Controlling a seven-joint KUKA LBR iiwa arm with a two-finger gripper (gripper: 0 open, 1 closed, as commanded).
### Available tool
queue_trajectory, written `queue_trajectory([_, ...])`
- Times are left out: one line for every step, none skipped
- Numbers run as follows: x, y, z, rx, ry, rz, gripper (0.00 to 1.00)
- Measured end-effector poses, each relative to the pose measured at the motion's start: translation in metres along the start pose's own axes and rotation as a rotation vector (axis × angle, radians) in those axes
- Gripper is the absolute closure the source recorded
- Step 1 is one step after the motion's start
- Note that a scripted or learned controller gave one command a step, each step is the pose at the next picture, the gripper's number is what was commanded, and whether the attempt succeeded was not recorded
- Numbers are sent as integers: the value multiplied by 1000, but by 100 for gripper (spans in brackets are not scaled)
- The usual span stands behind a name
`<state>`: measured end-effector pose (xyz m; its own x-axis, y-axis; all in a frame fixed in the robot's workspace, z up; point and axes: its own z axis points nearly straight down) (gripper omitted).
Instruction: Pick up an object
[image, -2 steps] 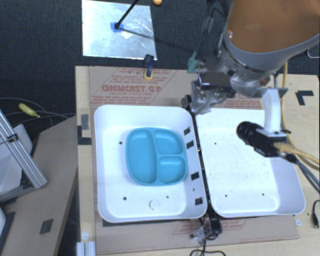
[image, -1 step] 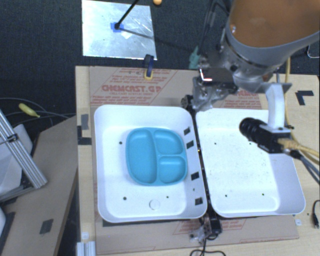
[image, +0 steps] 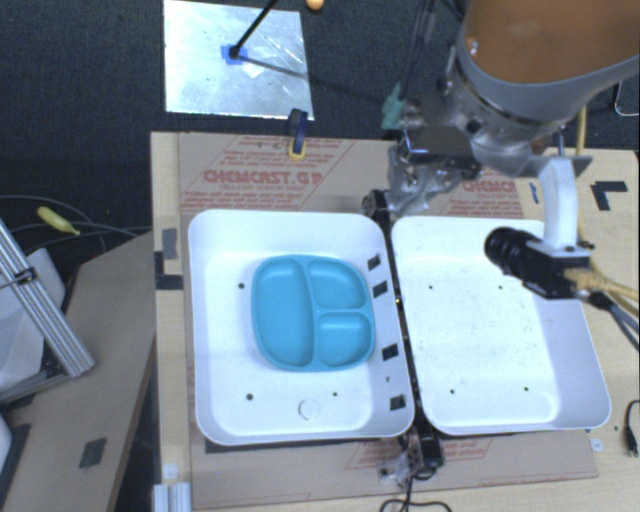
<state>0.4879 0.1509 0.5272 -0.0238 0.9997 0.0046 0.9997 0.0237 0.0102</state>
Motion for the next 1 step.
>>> queue_trajectory([63, 6, 18, 10, -3, 15, 100])
